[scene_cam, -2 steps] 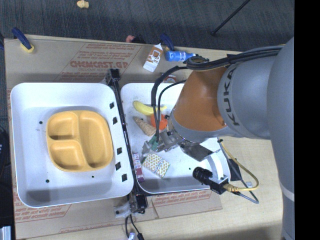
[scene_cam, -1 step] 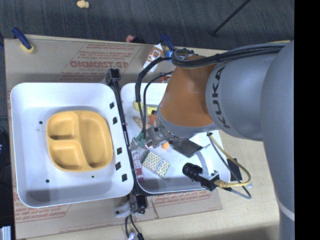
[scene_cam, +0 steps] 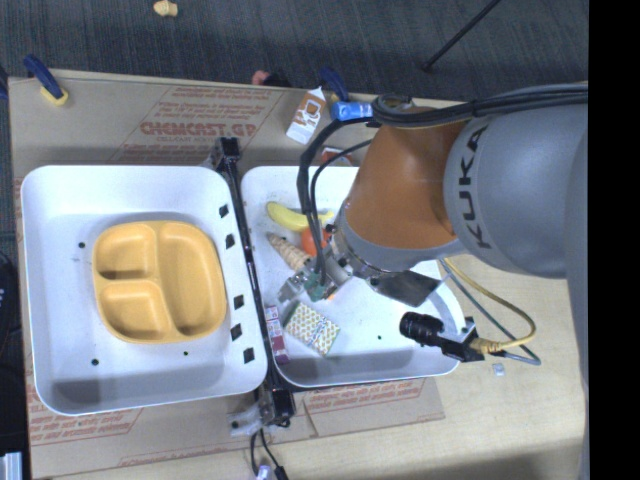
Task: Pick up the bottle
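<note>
The grey arm with its orange band (scene_cam: 405, 193) hangs over the right of 2 shallow white bins (scene_cam: 400, 363), its claw (scene_cam: 318, 283) low among a yellow banana (scene_cam: 285, 214), a ribbed cone (scene_cam: 292, 255) and a patterned packet (scene_cam: 311, 328). I cannot tell the claw's state, nor make out the bottle. A yellow 3-section plastic tray (scene_cam: 158, 280) lies in the left bin (scene_cam: 60, 218).

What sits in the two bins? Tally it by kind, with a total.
Yellow divided plate: 1
Banana: 1
Cone: 1
Patterned box: 1
Total: 4 that can be told apart; small items beneath the arm are too hidden to name.
</note>
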Robot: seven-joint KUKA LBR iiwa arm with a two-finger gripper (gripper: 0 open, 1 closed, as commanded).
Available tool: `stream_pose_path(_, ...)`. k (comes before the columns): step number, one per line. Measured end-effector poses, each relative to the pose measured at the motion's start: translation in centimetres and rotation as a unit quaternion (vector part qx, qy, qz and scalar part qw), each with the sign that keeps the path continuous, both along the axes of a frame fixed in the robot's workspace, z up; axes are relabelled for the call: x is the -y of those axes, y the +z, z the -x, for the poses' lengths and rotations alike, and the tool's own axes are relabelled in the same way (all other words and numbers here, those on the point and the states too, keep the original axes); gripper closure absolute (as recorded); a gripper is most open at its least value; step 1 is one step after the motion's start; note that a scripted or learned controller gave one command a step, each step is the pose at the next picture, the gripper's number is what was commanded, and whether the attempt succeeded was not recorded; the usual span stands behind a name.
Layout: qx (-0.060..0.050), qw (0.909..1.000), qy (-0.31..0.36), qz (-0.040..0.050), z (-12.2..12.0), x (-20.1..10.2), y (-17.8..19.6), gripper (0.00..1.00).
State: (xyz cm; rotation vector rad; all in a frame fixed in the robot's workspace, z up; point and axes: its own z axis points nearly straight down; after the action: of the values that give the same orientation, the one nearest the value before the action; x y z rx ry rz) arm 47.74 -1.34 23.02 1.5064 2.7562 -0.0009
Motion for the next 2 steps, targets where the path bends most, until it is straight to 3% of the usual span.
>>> stream_pose_path(1, -0.003, 0.9996, 0.028, -0.0005, 0.2, -1.8, -1.7, 1.0)
stream_pose_path(2, -0.001, 0.9804, 0.197, 0.0, 0.1, -7.0, 1.8, 1.0)
